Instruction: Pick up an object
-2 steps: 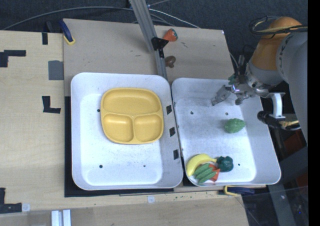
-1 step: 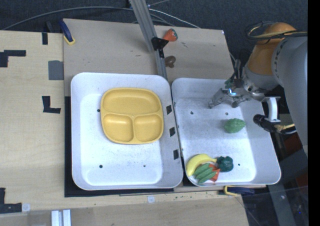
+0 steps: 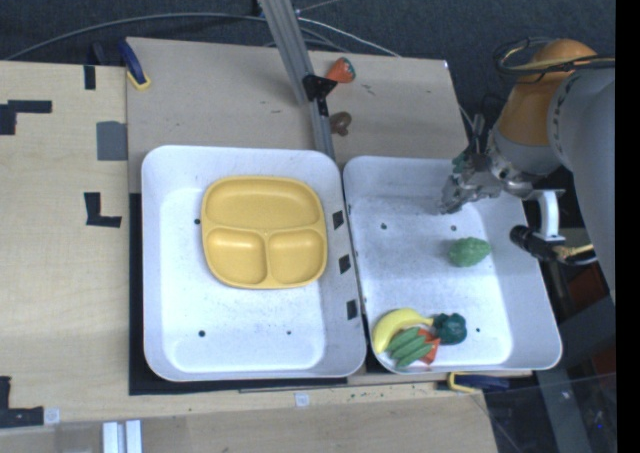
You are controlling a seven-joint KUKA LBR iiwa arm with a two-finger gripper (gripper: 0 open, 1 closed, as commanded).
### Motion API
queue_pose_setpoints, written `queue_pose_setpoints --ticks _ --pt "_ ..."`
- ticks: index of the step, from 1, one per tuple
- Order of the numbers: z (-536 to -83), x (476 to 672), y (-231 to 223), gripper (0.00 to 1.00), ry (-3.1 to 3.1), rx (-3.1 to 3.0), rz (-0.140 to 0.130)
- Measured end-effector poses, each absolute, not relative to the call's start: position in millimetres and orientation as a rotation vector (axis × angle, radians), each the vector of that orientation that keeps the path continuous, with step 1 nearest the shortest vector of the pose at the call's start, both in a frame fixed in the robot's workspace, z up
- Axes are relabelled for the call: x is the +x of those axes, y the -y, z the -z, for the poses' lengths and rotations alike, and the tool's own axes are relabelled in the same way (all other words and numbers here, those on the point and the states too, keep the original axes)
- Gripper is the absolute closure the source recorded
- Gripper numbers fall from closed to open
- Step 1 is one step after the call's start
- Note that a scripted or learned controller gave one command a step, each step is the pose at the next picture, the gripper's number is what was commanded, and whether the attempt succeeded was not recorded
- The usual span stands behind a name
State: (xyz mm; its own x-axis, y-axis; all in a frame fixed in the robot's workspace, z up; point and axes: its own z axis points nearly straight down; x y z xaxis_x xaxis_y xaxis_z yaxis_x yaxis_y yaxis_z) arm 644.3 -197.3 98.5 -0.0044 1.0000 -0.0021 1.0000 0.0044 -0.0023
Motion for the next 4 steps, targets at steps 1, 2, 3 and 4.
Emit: queue_pose_setpoints --ticks 1,2,3,4 --pt "-142.6 650.1 195.0 1.0 2.225 -2.222 0.002" --pt "-193.8 653.6 184.2 1.0 2.227 -2.221 0.004" --pt "-247.7 654.9 183.8 1.0 2.227 -2.223 0.004" --pt "-238.2 658.9 133.4 1.0 2.227 -2.214 0.0"
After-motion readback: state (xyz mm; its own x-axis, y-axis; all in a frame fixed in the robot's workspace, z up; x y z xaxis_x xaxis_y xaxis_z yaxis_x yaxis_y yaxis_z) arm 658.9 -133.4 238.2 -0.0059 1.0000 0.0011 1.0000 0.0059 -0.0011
